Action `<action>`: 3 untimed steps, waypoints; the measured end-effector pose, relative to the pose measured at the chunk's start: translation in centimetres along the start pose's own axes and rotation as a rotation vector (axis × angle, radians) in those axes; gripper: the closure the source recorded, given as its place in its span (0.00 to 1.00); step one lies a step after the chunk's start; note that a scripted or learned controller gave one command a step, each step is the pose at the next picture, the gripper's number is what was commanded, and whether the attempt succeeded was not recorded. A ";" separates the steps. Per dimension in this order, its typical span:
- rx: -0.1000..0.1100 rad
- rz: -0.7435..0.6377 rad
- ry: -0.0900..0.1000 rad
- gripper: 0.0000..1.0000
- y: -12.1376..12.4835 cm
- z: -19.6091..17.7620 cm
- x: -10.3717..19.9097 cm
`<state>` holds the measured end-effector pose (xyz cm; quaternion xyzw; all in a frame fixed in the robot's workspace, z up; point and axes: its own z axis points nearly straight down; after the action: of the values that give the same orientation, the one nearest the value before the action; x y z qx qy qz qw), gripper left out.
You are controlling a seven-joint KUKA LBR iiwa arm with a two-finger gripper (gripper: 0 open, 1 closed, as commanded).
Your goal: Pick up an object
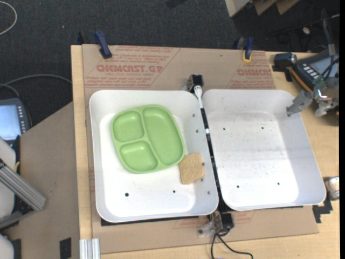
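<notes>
The arm's grey two-finger gripper (308, 102) is hanging at the right bin's (259, 193) far right rim, apparently carrying nothing; whether its fingers are spread I cannot tell. The reach is only beginning. Next it needs crossing to the left bin (145, 204), where a tan flat sponge-like piece (191, 168) is lying against a green three-compartment plastic plate (146, 138).

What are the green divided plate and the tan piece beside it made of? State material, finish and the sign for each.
Green divided plate: likely moulded plastic, smooth with a slight sheen; uniform colour, rounded compartment ridges.
Tan piece: possibly sponge, foam or toy bread; matte, speckled, porous-looking surface with irregular edges. Too small to tell for certain.
</notes>
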<state>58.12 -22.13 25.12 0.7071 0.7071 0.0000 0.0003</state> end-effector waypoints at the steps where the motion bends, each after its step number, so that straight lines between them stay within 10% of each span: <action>1: -0.022 -0.003 -0.009 0.00 3.6 -15.8 -0.3; 2: -0.017 -0.001 -0.008 0.00 0.5 -27.6 -0.3; 3: 0.000 -0.010 0.004 0.00 -6.9 -28.2 10.6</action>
<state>51.23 -11.54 53.27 0.7035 0.7107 0.0013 -0.0012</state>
